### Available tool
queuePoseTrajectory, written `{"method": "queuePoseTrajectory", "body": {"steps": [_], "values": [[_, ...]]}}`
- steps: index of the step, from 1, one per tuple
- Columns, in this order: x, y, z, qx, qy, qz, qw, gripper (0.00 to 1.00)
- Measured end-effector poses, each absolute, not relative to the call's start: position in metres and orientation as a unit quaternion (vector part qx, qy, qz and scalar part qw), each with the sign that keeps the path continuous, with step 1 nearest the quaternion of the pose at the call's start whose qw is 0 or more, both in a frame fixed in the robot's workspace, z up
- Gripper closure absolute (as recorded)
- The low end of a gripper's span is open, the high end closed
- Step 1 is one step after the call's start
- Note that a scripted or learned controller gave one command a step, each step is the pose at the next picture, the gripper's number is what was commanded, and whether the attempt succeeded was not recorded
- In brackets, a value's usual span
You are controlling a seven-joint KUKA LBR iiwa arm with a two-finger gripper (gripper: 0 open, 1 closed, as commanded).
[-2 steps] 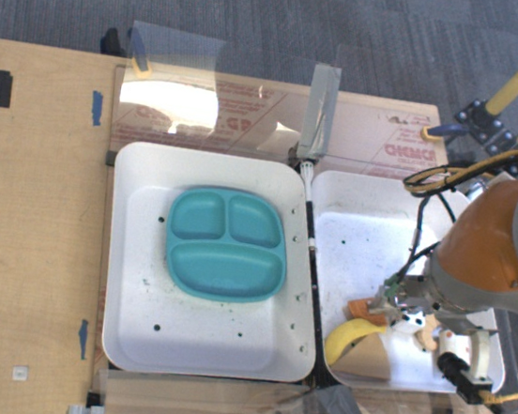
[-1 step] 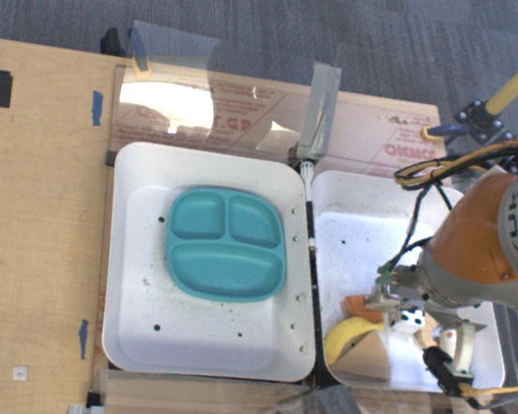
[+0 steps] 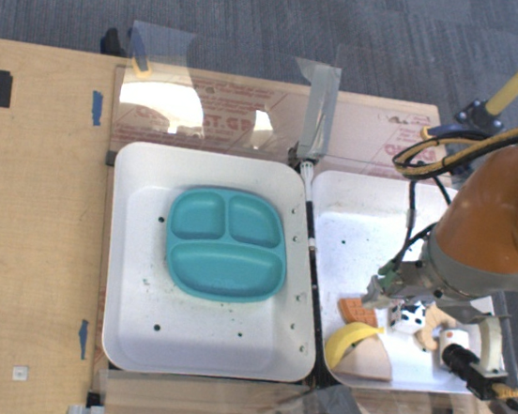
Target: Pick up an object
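Over the right bin (image 3: 351, 225) the hand (image 3: 397, 293) hangs low above the orange block (image 3: 356, 311) and banana (image 3: 349, 340), probably lining up a grab; can't tell its grip

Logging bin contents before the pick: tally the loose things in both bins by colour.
Teal: 1, the divided plate in the left bin.
Orange: 1, a small block in the right bin.
Yellow: 1, a banana.
Tan: 1, a rounded piece.
Black and white: 1, a small toy by the gripper.
Total: 5 that I can make out; the arm hides part of the right bin.
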State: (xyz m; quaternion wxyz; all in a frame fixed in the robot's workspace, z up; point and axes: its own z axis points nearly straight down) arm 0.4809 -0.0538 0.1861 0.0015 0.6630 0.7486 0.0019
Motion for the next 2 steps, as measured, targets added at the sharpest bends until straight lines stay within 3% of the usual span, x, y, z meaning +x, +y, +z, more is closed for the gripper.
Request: {"method": "queuePoseTrajectory", "body": {"steps": [1, 2], "values": [[0.481, -0.120, 0.097, 0.716, 0.698, 0.0018, 0.003, 1.00], [0.535, -0.092, 0.173, 0.822, 0.569, 0.0015, 0.001, 1.00]]}}
